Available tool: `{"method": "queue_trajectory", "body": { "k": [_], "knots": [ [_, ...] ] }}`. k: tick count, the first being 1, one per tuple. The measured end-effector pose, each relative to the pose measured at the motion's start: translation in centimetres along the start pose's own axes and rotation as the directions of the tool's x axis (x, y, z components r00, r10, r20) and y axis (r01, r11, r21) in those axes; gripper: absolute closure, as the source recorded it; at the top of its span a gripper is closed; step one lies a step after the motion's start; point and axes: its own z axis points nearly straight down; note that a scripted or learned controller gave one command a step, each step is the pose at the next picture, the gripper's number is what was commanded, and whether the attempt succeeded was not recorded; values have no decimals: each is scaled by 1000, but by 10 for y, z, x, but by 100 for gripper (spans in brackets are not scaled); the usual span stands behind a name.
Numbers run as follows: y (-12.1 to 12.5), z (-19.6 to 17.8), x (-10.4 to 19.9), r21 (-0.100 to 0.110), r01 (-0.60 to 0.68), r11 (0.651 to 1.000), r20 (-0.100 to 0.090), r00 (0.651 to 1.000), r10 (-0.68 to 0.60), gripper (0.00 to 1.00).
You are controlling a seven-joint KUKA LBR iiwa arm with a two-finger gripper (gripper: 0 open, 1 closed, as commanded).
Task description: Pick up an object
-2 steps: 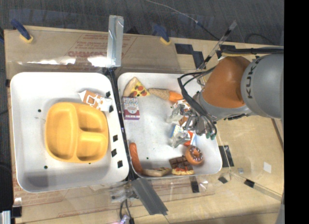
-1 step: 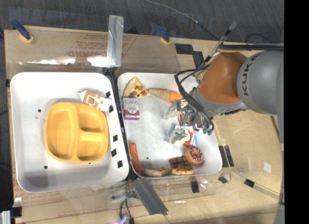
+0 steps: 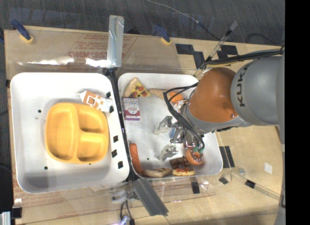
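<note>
My gripper hangs low in the right bin, below the orange wrist band. Its two metal fingers stand apart, open, with bare white bin floor between them. Around it lie toy foods: a pizza slice at the far corner, a small purple and white box by the left wall, and a red sausage at the near left. A tan bread piece and a brown bar lie just below the lower finger. A round orange toy sits beside the wrist.
The left bin holds a yellow divided plate and an orange and white packet at the plate's far edge. A black divider runs between the bins. Cables trail from the arm over the bench at right.
</note>
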Motion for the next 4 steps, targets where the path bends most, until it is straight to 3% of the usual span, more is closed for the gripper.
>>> {"method": "queue_trajectory", "body": {
  "k": [1, 2, 3, 4],
  "knots": [
    [-34, -1, 10, 2, 348, 938, 2, 938, -348, 0],
    [-49, -3, -56, 4, 354, 935, 5, 935, -354, 0],
    [-31, -2, -35, 2, 263, 965, 4, 965, -263, 0],
    [-37, -3, -69, 4, 354, 935, 5, 935, -354, 0]
  ]
}}
